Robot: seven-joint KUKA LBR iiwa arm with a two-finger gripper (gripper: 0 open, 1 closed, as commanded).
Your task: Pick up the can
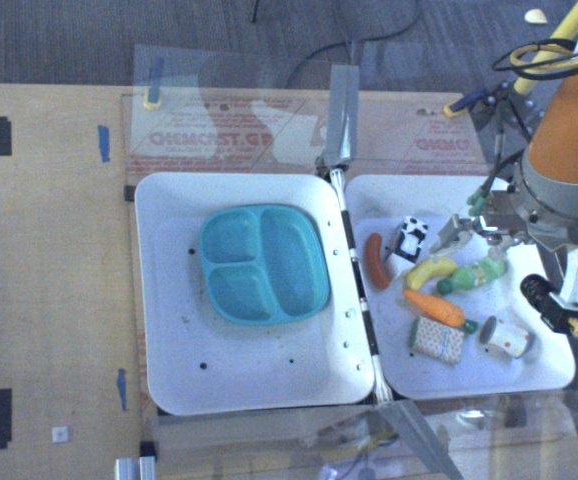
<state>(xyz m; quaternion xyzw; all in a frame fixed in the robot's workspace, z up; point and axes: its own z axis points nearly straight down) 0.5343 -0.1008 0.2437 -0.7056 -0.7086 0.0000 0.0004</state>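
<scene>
Two shallow white bins sit side by side on the bench (49, 298). The left bin (169, 368) holds a teal divided plate (265, 264) with three sections, lying flat near the bin's middle. The right bin (549, 363) holds a scatter of small things. Along its left side lies a red sausage (375, 260), and just beside that a small black and white toy (410, 238). A yellow banana (429, 271) lies near the middle, with a green bottle (475, 275) just to its right, lying on its side. Below them an orange carrot (437, 308) lies at a slant, and under its lower end sits a small speckled box (438, 340). The can (507, 341) lies on its side near the bin's lower right, white with a red band, apart from the carrot and box.

The arm (567, 138) reaches in from the right, its orange band above the wrist. The gripper (466, 230) hangs over the upper middle of the right bin, above the banana and bottle and well apart from the can. The jaws stand released, spread with nothing between them
</scene>
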